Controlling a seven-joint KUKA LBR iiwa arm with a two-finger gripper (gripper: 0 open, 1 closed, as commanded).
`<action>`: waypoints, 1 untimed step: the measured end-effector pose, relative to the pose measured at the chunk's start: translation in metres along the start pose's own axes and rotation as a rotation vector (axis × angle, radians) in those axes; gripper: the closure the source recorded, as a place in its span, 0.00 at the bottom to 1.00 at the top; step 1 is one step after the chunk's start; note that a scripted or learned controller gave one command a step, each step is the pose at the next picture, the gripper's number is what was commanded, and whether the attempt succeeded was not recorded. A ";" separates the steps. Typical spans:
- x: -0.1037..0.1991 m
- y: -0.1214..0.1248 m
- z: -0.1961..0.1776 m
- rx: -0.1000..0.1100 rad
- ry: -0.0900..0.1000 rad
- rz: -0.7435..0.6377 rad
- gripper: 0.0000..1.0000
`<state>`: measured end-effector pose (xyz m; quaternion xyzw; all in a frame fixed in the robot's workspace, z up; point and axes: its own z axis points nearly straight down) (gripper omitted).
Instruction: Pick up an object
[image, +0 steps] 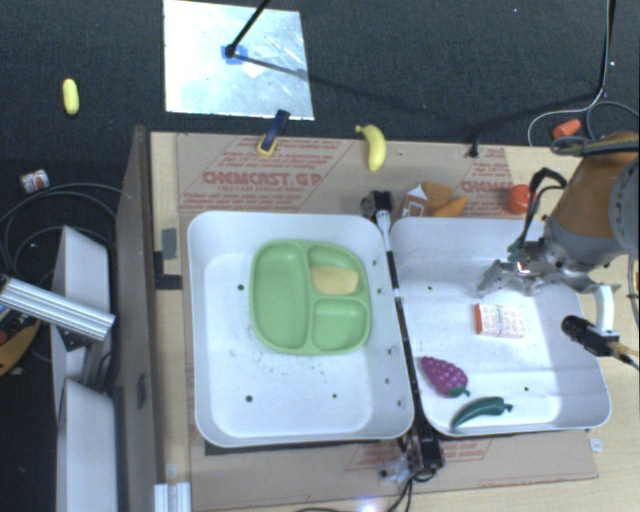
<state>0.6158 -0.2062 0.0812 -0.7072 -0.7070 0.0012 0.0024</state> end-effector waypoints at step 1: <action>0.002 0.056 -0.065 -0.016 -0.005 -0.007 0.00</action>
